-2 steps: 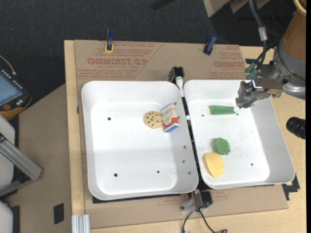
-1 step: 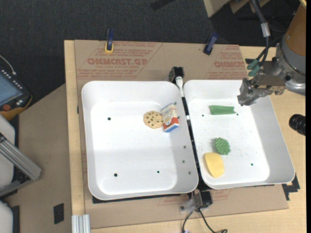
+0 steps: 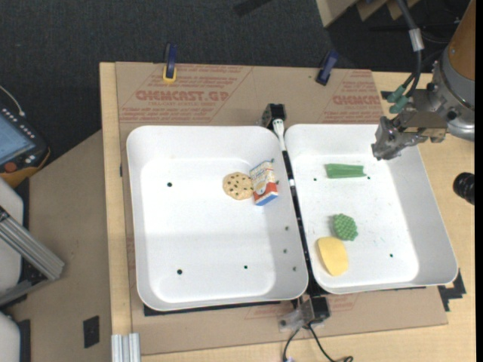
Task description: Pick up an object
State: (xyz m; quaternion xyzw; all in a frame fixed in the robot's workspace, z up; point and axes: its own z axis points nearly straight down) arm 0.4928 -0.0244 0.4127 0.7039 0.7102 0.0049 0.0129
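1. Cardboard sheeting covers the bench, and on it we see two shallow white bins side by side: the left bin (image 3: 151,225) and the right bin (image 3: 423,225).
2. We judge the green strip (image 3: 346,171) the likeliest target; it lies flat in the far part of the right bin, its long axis running left to right.
3. From the strip, the gripper (image 3: 386,148) sits just to the right and slightly farther back, over the bin's far right corner; whether it is released or clenched, we cannot tell.
4. Nearer to us in the same bin lie a green knobbly lump (image 3: 345,226) and a yellow piece (image 3: 333,256), close together.
5. In the left bin, a cookie (image 3: 238,185) touches a small carton (image 3: 264,182).
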